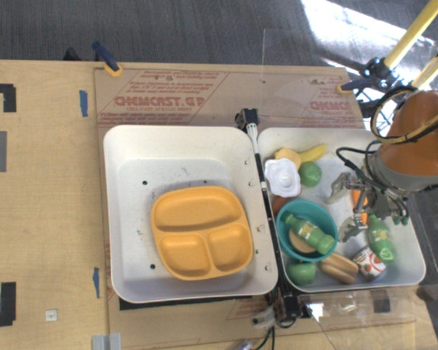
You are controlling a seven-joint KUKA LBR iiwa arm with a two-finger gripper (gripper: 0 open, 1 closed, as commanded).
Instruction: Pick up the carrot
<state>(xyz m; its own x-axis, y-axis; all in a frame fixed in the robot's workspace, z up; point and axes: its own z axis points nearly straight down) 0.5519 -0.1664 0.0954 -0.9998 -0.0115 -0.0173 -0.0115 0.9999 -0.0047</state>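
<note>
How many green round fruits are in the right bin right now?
2: one green fruit beside the white item near the bin's far side, another green fruit at the near edge below the teal bowl. The arm may hide more.

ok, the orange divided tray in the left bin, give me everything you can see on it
The orange tray looks like matte plastic, a rounded rectangle with three compartments: one long one across the far side and two smaller ones side by side on the near side, split by raised ridges. It lies flat and upright on the floor of the left bin, roughly centred and turned slightly askew to the walls. It holds nothing, and it touches only the bin floor.
</note>
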